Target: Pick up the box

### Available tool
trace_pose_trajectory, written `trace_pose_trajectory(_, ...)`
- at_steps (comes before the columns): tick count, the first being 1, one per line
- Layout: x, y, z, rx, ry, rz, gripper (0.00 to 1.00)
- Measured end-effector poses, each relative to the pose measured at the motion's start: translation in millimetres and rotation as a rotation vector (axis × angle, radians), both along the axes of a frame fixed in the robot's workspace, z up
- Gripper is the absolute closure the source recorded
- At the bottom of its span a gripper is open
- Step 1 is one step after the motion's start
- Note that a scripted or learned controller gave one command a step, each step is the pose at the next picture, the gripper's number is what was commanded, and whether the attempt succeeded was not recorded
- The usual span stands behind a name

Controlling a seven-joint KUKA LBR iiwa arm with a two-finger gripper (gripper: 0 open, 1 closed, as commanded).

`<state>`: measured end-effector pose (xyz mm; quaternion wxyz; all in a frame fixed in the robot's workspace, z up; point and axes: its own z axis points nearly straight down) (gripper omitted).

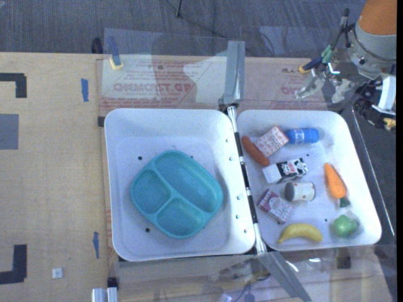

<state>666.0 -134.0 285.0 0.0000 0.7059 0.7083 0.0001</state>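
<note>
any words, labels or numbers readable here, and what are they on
"OHMCRAFT"-like red lettering, faint and seen through a clear sheet, on the cardboard panel behind the left bin; I cannot read it with certainty.
Print on the two patterned packets: too small to read.
Black-and-white box: markings blurred, unreadable.
Blue bottle and the can: labels unreadable.

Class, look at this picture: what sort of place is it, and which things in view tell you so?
Probably a robotics lab test bench, not a kitchen. A robot arm reaches over two white bins on a wooden bench marked with tape; one bin holds toy food, such as a banana and a carrot, the other a teal plate.
</note>
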Motion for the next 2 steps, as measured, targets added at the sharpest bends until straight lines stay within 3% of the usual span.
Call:
trace_pose_trajectory(1, -75, 10, -104, 0.000, -0.001, 0.176, 0.00)
trace_pose_trajectory(2, -46, 22, -191, 0.003, -0.013, -0.106, 0.00)
